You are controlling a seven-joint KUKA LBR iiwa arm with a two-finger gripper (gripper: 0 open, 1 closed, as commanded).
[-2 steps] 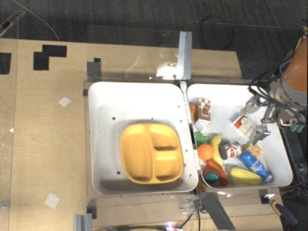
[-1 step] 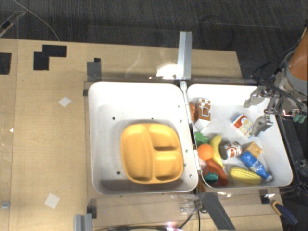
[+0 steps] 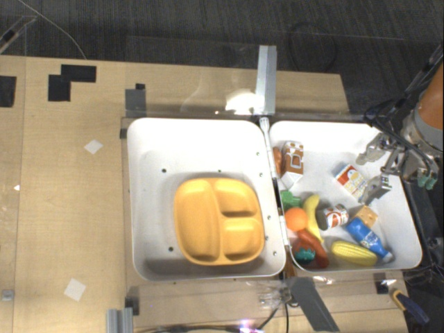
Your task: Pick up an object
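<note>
My gripper (image 3: 368, 177) hangs over the right side of the right bin (image 3: 326, 134), open, with nothing held between its fingers. Just left of its fingertips lies a small red-and-white carton (image 3: 351, 180). Below it are a blue bottle (image 3: 365, 235), a red-and-white can (image 3: 335, 218) and a yellow corn cob (image 3: 354, 253). A banana (image 3: 312, 210), an orange (image 3: 296, 218), a green item (image 3: 290, 200) and a red item (image 3: 309, 250) crowd the bin's lower left. Near the divider stands a brown-and-white carton (image 3: 293, 159).
The left bin (image 3: 152, 158) holds a yellow divided plate (image 3: 218, 220). A metal post (image 3: 266, 82) rises behind the wall between the bins. The arm's cables and orange band (image 3: 430, 109) occupy the right edge. Wooden bench surrounds the bins.
</note>
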